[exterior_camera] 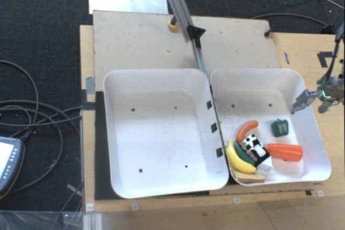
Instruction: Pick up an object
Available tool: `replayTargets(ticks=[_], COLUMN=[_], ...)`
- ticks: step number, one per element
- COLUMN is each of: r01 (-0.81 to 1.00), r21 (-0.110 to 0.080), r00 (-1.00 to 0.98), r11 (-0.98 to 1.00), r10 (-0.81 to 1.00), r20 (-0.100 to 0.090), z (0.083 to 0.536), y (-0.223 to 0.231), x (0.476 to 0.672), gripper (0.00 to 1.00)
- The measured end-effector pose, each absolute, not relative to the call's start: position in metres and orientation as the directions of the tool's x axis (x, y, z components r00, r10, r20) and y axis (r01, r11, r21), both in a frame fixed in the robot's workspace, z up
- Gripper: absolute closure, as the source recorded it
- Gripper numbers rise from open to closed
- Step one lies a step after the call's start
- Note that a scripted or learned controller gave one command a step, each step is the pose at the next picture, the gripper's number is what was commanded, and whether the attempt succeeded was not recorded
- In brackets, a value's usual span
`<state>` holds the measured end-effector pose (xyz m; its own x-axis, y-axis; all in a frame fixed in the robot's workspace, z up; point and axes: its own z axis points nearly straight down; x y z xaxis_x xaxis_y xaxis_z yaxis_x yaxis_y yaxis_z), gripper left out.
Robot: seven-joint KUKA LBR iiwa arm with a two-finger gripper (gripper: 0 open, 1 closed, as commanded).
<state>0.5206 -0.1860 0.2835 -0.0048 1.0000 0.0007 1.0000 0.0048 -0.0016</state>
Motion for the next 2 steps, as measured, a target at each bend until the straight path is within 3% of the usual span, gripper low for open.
replayTargets(ticks=[1, 2], r01=[1.0, 1.0], r21=[0.002, -0.001], r00=[-0.004, -0.001], r11=[0.004, 0.001], r10=[1.0, 1.0], r20=[0.0, 0.001], z=[0.285, 0.244], y=[-0.186, -0.183], x=[0.521, 0.52], gripper=[0.0, 0.0])
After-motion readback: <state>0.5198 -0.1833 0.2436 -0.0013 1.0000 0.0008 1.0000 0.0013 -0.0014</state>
